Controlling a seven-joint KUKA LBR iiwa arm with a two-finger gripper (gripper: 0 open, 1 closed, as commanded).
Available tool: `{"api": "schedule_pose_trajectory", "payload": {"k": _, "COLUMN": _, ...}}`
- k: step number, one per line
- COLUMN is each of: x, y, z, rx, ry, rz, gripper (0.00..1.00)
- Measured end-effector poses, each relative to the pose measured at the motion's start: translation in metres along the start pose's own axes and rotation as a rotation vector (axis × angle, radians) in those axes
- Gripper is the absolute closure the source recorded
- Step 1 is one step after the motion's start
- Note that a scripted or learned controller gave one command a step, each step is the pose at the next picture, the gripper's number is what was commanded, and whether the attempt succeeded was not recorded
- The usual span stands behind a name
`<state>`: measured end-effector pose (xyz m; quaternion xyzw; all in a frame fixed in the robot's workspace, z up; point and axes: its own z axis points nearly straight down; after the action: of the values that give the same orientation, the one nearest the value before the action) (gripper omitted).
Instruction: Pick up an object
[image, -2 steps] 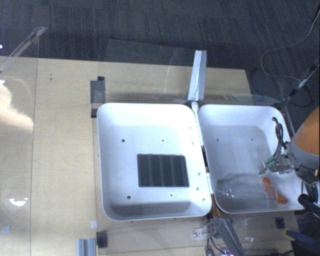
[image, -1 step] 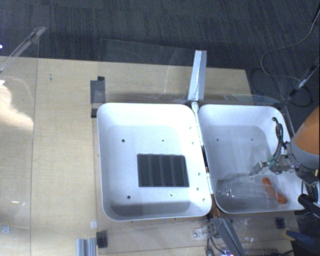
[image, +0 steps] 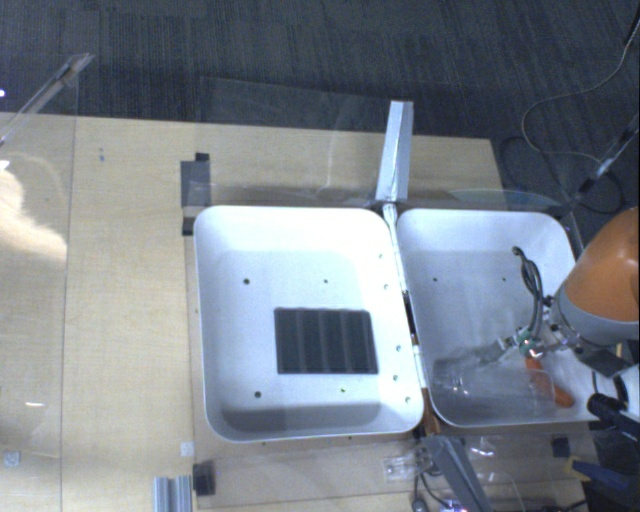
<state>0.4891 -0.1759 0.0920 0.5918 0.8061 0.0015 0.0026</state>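
- Arm (image: 605, 285) leans in from 3 o'clock over the right bin (image: 450, 250), gripper (image: 530, 345) low near the bin's 5 o'clock corner.
- Orange object (image: 560, 396) sits just beside the gripper, toward 5 o'clock; something clear (image: 465, 375) may lie at 8 o'clock of it, hard to make out.
- Whether the gripper is closed on anything, I cannot tell.
- Risk: closing off-centre nudges the object against the wall.
- Left bin (image: 230, 260) has a dark grille (image: 325, 340) at centre.

Robotics lab: wooden bench (image: 120, 300) with two white bins (image: 225, 330), clear acrylic shielding (image: 40, 230), loose cables (image: 560, 95), dark carpet (image: 250, 50).
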Motion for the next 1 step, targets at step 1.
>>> {"api": "schedule_pose_trajectory", "payload": {"k": 1, "x": -0.0278, "y": -0.0055, "z": 0.002, "rx": -0.008, "ry": -0.003, "rz": 0.16, "gripper": 0.0}}
